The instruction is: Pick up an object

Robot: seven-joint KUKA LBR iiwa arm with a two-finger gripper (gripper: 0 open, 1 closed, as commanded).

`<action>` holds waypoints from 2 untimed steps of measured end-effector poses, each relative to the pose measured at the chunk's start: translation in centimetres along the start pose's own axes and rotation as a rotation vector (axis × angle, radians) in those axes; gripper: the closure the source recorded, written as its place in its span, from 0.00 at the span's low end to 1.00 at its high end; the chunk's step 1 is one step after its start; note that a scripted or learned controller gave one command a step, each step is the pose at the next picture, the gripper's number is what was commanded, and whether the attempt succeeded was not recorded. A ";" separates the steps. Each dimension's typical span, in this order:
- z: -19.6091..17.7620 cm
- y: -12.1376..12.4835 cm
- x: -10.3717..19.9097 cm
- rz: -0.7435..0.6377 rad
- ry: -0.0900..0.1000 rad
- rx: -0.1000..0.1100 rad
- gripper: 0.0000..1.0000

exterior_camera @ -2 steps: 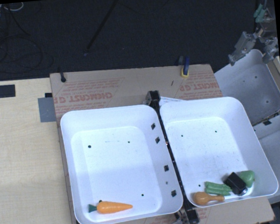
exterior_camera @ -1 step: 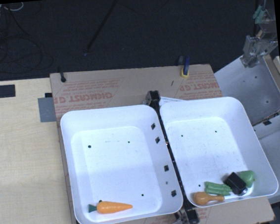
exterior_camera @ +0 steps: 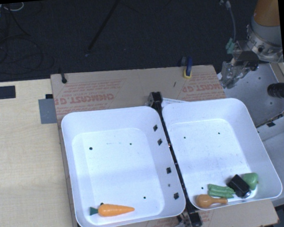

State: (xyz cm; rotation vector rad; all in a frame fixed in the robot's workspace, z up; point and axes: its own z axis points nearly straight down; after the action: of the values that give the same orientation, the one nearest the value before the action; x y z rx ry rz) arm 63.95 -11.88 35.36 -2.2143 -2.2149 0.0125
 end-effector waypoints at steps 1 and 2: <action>-4.9 -4.6 -2.2 0.002 -0.002 -0.013 1.00; -2.5 -7.3 -3.3 0.000 0.000 -0.007 1.00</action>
State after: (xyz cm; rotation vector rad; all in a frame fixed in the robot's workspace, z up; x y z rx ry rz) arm 56.72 -15.24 37.99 -2.2183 -2.2179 0.0051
